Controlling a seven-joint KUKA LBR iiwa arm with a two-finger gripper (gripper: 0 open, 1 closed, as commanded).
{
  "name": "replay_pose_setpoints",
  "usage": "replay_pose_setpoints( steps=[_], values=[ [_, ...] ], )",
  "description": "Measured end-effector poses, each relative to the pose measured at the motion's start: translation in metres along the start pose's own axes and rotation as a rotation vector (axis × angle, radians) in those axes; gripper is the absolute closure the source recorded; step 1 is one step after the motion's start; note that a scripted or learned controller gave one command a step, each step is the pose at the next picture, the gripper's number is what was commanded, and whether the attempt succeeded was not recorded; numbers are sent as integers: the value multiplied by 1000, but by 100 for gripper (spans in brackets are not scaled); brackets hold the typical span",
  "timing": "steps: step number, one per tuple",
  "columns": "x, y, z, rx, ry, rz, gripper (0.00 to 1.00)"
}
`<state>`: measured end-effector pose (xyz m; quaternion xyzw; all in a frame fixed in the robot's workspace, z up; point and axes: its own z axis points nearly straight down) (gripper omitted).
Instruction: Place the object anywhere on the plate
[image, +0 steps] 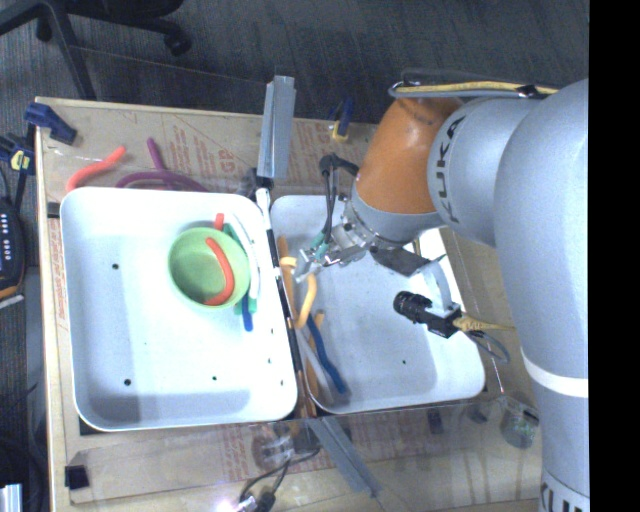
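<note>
Object first: the likeliest one is the orange curved piece just below my gripper, lying against the left wall of the right bin. I cannot tell whether I have hold of it, because the wrist hides what matters.

Close beside it I count one yellowish piece at the wall, one blue stick and one brown stick running toward the bin's near corner.

Farther to the left of my gripper, in the left bin, sits one green plate. One red curved piece already lies across it, and a blue bit pokes out at its edge.

As I judge it, the pick, carry and set-down are all left.
</note>
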<state>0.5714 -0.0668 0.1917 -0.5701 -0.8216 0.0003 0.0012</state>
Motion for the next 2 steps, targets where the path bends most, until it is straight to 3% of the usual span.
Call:
replay_pose_setpoints(
  steps=[1,2],
  values=[
    [68,89,-16,0,-1,-111,100],
    [68,89,-16,0,0,-111,0]
  ],
)
